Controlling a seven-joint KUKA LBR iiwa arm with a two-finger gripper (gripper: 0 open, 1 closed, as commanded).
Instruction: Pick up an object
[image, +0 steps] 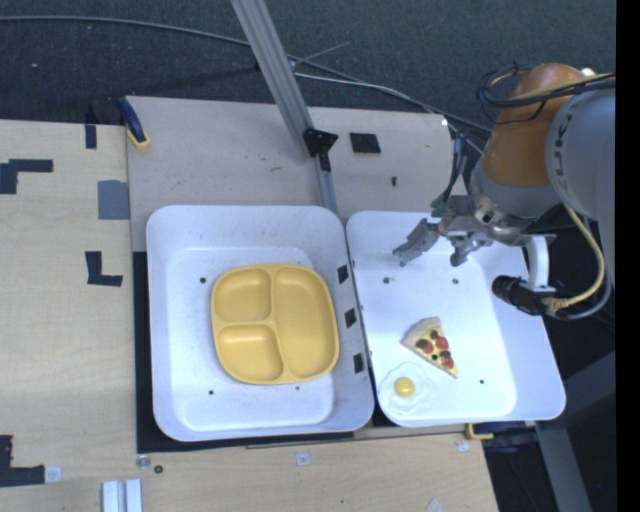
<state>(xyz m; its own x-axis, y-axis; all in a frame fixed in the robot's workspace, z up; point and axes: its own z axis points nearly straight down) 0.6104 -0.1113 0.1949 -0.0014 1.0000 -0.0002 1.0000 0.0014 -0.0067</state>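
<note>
A toy pizza slice (432, 346) lies in the right bin (520, 390), near its middle. A toy fried egg (405, 387) sits at that bin's front left corner. My gripper (437, 246) hovers over the far part of the right bin, well behind the pizza slice. Its two grey fingers (413, 243) are spread apart with nothing between them. A yellow divided plate (273, 323) rests in the left bin (180, 300).
A slanted metal pole (285, 85) rises behind the bins. Cables (560, 300) loop off the arm at the right edge of the right bin. Black tape marks (100, 268) dot the wooden bench on the left.
</note>
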